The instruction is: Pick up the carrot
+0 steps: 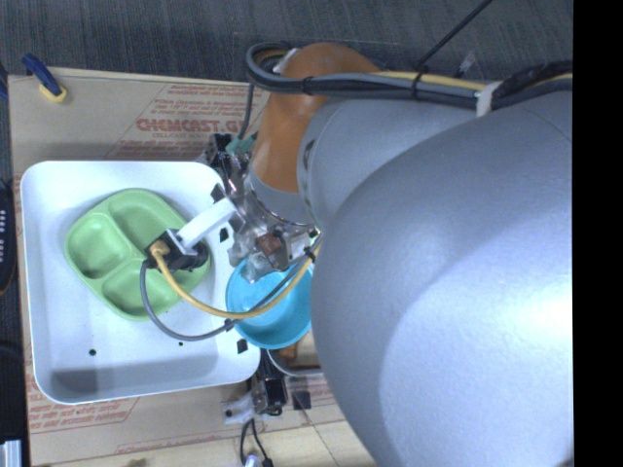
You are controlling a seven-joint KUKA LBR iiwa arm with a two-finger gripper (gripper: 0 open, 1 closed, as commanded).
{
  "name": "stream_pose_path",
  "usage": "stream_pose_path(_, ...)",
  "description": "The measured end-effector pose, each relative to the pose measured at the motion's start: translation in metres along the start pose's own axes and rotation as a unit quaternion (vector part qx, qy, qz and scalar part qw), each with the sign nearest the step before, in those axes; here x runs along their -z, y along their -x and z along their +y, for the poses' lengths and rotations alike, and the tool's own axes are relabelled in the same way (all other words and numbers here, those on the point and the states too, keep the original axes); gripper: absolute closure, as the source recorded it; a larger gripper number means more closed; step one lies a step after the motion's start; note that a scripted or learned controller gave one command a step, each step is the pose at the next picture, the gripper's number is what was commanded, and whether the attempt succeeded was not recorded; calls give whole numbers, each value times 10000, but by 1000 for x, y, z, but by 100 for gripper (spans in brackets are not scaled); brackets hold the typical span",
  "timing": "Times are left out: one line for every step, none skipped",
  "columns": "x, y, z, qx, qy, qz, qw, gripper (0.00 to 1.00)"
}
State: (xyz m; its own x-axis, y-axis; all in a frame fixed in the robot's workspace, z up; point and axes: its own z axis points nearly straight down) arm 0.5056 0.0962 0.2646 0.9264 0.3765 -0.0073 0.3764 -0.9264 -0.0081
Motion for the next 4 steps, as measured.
stream_pose_path(-59,19,-34,-303,3,-32,9995,100)
stream_pose_path(-163,5,-22,166,7,199,9997,100)
stream_pose_path(-161,-15,-21,-804,-71,-22,9967,100)
stream_pose_path(-149,-19,-25,-741,-102,3,9972,100)
